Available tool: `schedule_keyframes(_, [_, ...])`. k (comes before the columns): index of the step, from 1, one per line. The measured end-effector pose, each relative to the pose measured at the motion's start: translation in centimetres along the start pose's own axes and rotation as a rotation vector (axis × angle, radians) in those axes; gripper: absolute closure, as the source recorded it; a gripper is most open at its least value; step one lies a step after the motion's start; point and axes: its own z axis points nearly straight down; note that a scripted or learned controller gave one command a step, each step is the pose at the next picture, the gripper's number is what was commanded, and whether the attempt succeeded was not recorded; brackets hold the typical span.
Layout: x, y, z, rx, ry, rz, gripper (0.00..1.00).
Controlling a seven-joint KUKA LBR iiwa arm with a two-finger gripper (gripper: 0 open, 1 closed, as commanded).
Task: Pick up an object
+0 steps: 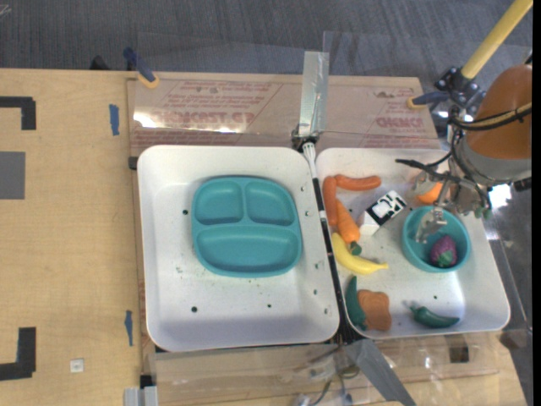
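Note:
The right bin (483,304) holds several toy foods. A teal bowl (411,240) sits at its right side with a purple fruit (443,249) inside. My gripper (436,221) hangs over the bowl's upper rim, just above and left of the purple fruit. An orange piece (428,194) lies partly hidden behind the wrist. Left of the bowl are a white and black block (385,208), two carrots (357,182) (342,216) and a yellow banana (359,261). Nothing shows as held.
A brown-orange piece (375,309), a dark green item (352,301) and a green pepper (434,315) lie along the right bin's front. The left bin (161,252) holds a teal divided plate (246,225). The arm's orange band (507,112) hangs above the right bin's far corner.

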Motion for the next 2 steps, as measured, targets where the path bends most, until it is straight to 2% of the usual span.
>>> schedule_keyframes(1, [0.0,-1.2,0.0,-0.001,0.000,0.058,0.00])
schedule_keyframes(2, [-0.5,-1.2,-1.8,0.002,-0.015,0.056,1.00])
